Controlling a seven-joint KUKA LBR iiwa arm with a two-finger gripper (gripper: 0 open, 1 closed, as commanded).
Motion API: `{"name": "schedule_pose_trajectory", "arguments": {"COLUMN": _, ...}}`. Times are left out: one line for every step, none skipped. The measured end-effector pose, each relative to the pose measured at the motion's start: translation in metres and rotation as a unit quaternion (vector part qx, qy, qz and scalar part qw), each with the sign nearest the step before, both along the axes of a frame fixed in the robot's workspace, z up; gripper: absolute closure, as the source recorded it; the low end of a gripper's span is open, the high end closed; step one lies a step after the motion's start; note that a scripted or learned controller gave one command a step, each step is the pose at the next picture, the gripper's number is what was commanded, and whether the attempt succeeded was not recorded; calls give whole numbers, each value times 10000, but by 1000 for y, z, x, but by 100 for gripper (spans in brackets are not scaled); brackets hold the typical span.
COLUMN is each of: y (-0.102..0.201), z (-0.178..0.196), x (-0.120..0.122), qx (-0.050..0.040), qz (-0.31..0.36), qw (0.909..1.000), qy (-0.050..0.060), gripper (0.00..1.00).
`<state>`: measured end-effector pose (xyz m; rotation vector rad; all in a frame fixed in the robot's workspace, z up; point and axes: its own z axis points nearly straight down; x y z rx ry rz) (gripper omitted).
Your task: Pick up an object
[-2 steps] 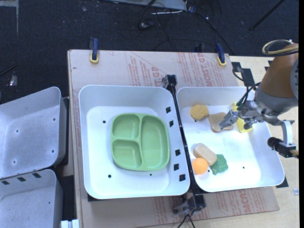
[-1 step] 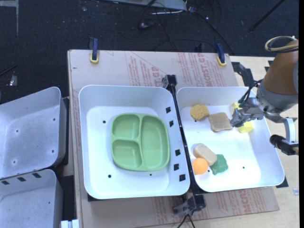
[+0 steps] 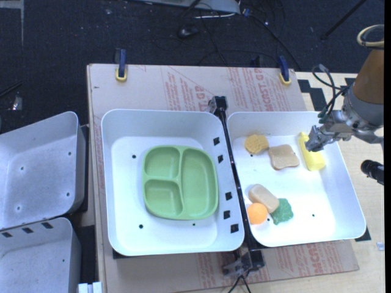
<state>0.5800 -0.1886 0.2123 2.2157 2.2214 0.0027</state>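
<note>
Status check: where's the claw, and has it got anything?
Claw over right bin, at yellow block. No grasp visible. Toast close beside.

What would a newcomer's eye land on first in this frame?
Probably the pale green divided tray, alone in the middle of the left bin. Next, the cluster of small food-like items in the right bin: an orange ball beside a green piece near the front, and a yellow block at the far right, where the end effector hangs over it.
</note>
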Motion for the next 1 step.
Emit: {"name": "schedule_pose_trajectory", "arguments": {"y": 0, "z": 1, "x": 1, "qx": 4, "qz": -2, "qw": 10000, "qy": 13, "gripper": 100}}
